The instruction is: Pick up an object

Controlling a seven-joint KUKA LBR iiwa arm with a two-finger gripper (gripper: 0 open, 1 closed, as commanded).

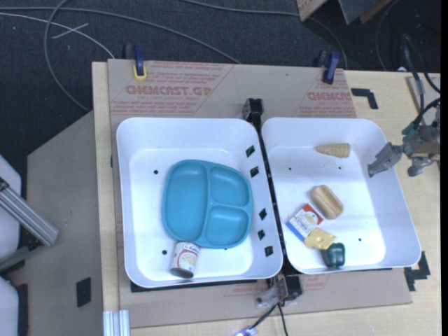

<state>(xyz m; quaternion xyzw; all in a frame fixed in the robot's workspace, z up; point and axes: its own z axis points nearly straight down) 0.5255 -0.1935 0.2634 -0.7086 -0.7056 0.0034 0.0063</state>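
Claw (392, 158) is hanging over right bin's (392, 219) far-right rim w/ nothing in it; can't tell how wide it's set. In that bin: cone (333, 149) lying near back wall, bread roll (326, 201) mid, small carton (304, 222), yellow bit (319, 239), green piece (334, 255) towards front. Left bin (136, 187) is holding blue plate (207, 204) & can (185, 259).

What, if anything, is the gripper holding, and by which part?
Nothing. The gripper hangs over the right bin's right rim with no object between its fingers.

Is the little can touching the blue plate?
Touching: the camera view shows the can lying against the blue plate's lower edge, no gap between them.
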